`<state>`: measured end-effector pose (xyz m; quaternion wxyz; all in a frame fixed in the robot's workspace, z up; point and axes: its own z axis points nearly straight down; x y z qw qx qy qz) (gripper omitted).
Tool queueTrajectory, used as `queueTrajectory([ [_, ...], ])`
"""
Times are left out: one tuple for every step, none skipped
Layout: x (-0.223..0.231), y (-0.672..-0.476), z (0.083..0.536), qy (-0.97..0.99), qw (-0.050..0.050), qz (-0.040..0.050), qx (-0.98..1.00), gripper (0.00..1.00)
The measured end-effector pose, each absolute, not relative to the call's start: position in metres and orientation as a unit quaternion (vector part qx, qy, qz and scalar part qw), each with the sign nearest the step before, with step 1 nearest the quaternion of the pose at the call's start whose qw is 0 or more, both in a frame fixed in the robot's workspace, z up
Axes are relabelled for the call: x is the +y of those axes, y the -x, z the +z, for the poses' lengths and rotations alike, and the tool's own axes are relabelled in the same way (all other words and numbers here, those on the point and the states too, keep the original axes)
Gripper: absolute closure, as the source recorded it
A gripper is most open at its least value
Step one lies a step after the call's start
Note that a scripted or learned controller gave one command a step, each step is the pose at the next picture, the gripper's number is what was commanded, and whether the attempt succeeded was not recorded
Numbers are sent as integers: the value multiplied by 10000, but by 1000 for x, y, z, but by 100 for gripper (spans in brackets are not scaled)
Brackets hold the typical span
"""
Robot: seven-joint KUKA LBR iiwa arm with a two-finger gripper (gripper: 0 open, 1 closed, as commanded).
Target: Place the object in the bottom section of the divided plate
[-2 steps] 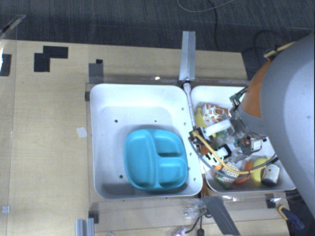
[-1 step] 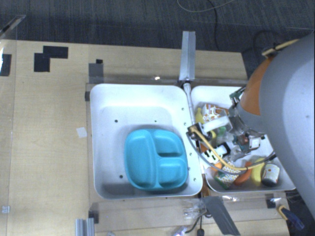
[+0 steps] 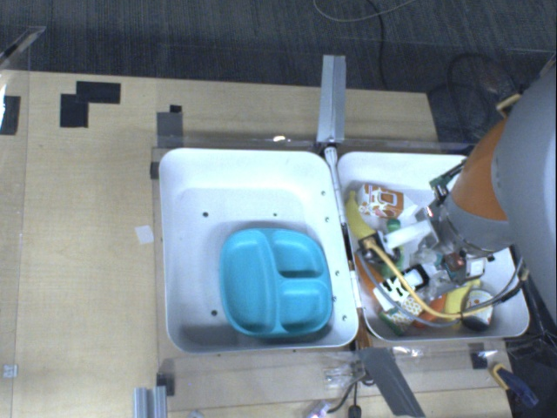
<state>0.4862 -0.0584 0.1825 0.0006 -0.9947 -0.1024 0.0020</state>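
A light blue divided plate (image 3: 275, 280) lies in the left bin (image 3: 191, 198), toward its front. It has one long section on its left and two smaller ones on its right, and nothing lies in any of them. My gripper (image 3: 434, 266) is down in the right bin (image 3: 513, 320), low among a pile of objects. The wrist and its fittings cover its tips. I cannot see any object held between them.
The right bin holds a crowded heap: a yellow banana-like piece (image 3: 355, 217) along the left wall, a white and orange packet (image 3: 381, 202), a green item (image 3: 396, 320), an orange piece (image 3: 446, 302) and a dark round thing (image 3: 476, 321). A metal divider post (image 3: 332, 103) stands between the bins.
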Motion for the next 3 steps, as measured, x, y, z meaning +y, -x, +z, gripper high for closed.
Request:
queueTrajectory([
  [-115, -486, 160, 9948, 10, 25, -1021, 100],
  [-58, -486, 183, 9947, 6, 13, -1027, 100],
  [-96, -486, 175, 9948, 7, 19, -1020, 100],
])
